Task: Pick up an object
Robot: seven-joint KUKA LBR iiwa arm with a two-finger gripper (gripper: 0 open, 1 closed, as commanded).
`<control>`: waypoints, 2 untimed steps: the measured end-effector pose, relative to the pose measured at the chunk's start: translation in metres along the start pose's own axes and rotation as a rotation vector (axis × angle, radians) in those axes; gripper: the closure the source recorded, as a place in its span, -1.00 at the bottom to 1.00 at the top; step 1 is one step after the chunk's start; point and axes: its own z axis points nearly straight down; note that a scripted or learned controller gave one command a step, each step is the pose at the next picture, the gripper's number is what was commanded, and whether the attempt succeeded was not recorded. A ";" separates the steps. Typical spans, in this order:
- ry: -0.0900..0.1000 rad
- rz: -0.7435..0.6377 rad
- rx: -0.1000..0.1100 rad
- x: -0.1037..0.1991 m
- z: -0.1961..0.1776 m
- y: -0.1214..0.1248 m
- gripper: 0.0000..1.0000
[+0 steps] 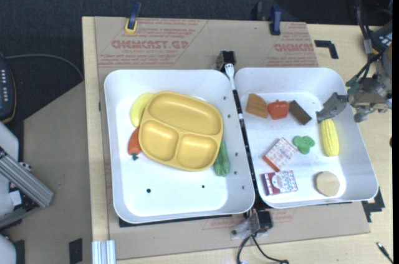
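Note:
The right bin [355, 185] holds several small items: a brown bread slice [256, 105], a red tomato [278, 109], a dark brown block [300, 112], a yellow corn cob [329, 136], a green broccoli piece [303, 143], two red-and-white packets [280, 153] [279, 182] and a round beige biscuit [327, 183]. My gripper [330, 107] reaches in over the bin's right rim. It hangs just above the corn cob and right of the dark brown block, and I see nothing held in it.
The left bin [181, 197] carries a yellow divided tray [181, 130]. A yellow piece [139, 108], an orange-red piece [134, 143] and a green piece [221, 161] poke out from under the tray's edges. Clamps [131, 20] [275, 19] sit at the board's far edge.

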 end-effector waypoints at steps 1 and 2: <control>-0.002 -0.002 -0.008 0.000 -0.004 0.002 -1.00; 0.001 -0.002 -0.001 0.003 0.057 0.008 -1.00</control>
